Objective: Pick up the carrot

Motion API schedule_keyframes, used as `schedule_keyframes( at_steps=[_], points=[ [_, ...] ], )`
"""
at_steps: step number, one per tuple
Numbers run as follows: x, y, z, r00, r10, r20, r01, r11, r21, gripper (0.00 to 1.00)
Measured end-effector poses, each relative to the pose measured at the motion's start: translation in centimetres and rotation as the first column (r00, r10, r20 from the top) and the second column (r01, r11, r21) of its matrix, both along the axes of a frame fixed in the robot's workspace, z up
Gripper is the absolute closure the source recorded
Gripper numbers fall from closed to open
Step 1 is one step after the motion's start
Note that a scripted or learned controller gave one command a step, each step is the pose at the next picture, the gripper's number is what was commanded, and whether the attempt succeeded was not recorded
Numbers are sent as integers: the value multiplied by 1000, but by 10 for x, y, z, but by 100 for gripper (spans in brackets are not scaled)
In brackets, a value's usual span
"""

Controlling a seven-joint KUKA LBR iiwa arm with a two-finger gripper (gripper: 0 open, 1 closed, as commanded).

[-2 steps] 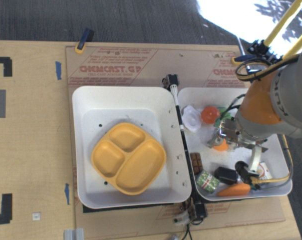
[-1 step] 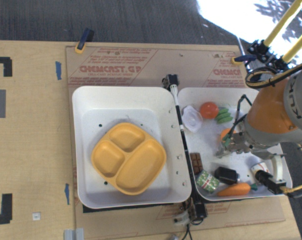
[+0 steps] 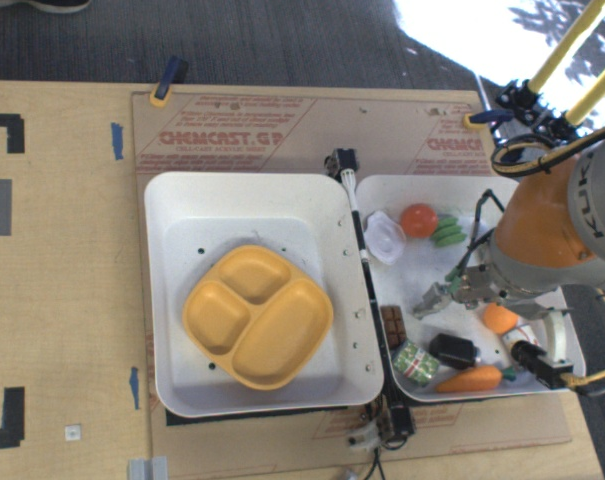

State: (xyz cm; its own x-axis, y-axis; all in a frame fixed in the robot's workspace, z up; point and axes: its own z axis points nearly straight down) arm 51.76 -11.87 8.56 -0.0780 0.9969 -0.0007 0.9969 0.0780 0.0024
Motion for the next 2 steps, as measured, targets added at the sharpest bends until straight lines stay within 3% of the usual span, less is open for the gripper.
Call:
schedule_keyframes(
  at_steps=[1, 2],
  points=[
    [34, -83, 75, 999, 44, 0, -44, 999, -2, 0],
    [20, -84, 19, 949, 315, 2, -315, 949, -3, 0]
  ],
)
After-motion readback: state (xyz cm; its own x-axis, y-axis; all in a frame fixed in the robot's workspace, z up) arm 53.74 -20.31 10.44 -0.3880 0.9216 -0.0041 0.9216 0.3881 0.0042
